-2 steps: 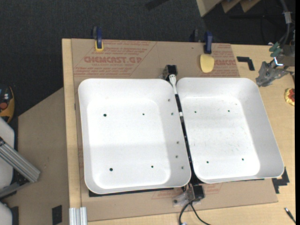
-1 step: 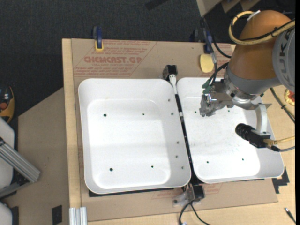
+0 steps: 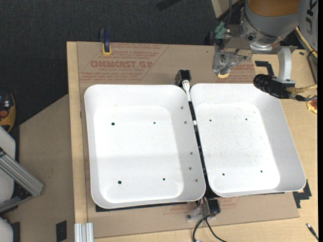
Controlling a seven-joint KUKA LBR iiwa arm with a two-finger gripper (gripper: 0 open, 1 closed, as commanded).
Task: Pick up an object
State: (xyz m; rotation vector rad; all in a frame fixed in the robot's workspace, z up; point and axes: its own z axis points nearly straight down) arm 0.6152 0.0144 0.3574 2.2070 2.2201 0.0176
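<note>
Gripper [image 3: 223, 67] is raised beyond the right bin [image 3: 282, 135], fingers drawn close on a small tan object [image 3: 222, 74], seemingly lifted clear for carrying.

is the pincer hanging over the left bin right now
No, the pincer sits beyond the far edge of the right bin, above the brown board, well away from the left bin.
</note>
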